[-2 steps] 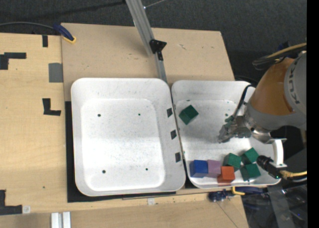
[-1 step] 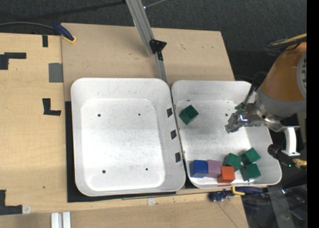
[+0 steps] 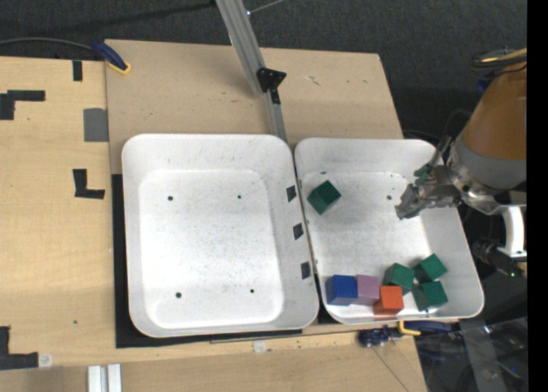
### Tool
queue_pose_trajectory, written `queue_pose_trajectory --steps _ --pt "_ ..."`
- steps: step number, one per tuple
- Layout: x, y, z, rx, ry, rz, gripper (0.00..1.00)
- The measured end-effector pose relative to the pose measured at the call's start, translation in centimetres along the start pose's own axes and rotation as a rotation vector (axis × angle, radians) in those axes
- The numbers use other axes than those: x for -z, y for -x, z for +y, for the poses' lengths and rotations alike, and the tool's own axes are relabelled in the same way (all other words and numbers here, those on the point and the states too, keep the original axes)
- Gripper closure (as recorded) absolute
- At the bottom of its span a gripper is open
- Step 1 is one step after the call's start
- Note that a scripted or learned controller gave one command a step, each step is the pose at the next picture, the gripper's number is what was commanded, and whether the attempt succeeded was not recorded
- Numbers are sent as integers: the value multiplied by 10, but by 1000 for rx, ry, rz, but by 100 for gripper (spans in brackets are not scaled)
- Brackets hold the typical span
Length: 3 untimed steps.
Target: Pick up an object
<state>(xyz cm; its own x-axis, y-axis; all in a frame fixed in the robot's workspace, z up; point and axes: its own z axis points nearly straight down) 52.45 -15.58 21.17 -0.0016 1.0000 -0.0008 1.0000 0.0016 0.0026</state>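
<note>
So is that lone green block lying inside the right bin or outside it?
Inside: the green block rests on the right bin's floor, near its upper left, apart from the other blocks.

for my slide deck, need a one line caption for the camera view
KUKA arm's gripper over the right bin, apart from a lone green cube and clustered blocks.

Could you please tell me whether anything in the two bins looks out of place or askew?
One green block sits alone and turned askew near the right bin's far left, apart from the blocks clustered at the near edge. Nothing looks spilled or damaged.
</note>
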Motion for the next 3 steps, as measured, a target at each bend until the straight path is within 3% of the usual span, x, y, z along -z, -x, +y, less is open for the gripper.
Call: queue_pose_trajectory --steps 3 --pt "-14 -158 38 6 -5 3 100"
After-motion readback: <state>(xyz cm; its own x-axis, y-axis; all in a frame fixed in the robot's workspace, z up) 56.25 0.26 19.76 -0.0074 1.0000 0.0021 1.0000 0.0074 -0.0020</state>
